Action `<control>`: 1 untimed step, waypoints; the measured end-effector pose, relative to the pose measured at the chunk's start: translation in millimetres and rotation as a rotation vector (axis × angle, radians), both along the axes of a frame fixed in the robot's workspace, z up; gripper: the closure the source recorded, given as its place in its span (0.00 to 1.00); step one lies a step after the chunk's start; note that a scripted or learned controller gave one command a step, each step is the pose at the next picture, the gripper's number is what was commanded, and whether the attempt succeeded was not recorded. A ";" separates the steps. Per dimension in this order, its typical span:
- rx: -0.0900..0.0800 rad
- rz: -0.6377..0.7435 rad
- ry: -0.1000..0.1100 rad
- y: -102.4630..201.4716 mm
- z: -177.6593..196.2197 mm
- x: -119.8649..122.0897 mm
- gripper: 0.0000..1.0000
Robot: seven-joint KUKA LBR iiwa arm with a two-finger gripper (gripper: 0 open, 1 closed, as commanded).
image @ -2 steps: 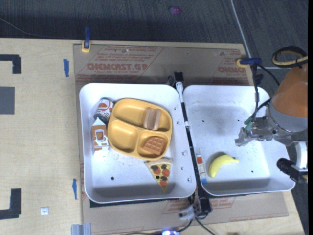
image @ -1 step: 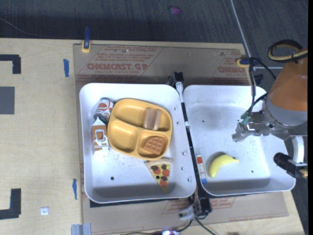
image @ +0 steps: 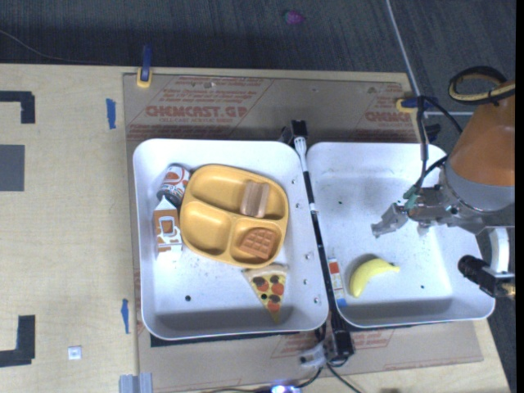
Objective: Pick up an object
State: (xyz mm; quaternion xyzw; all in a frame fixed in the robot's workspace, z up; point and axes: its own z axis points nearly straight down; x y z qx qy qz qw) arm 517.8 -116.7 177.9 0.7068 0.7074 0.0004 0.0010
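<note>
Though plainly over the right bin (image: 442, 301), cannot tell whether spread or pressed together: tool (image: 399, 219) on the grey arm (image: 483, 158), toward the tabletop's right edge, aimed leftward across the bin floor. Apart from the banana (image: 372, 274), no contact.

Banana in the same bin, on the side toward the tabletop's near edge, left of the bin's middle. Long axis slanted: thick end low and left, toward the near edge; slim tip up and right. Curved, with the outer bulge facing up and to the left. Flat on the white floor, just beside a small red-and-white tube (image: 334, 270) against the bin's left wall.

In the left bin (image: 147, 301): a yellow divided tray (image: 214, 219) tilted across the middle, with a tan block (image: 255, 197) in its far compartment and a waffle piece (image: 259, 241) in the near-right one. Beside the tray's left rim, a can (image: 172, 185) and an orange-and-white carton (image: 166, 228). Near the tray's lower corner, a pizza slice (image: 270, 289), point toward the near edge.

Under both bins, a brown board (image: 205, 105) with red lettering, on a pale wooden tabletop (image: 65, 219) with black marks and blue tape bits. Past the far edge, dark grey carpet (image: 205, 15). Across the upper right, a thin cable (image: 397, 27) slanting down toward the arm.
</note>
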 end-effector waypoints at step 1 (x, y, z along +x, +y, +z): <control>0.001 -0.001 0.000 10.4 -83.3 -33.9 0.00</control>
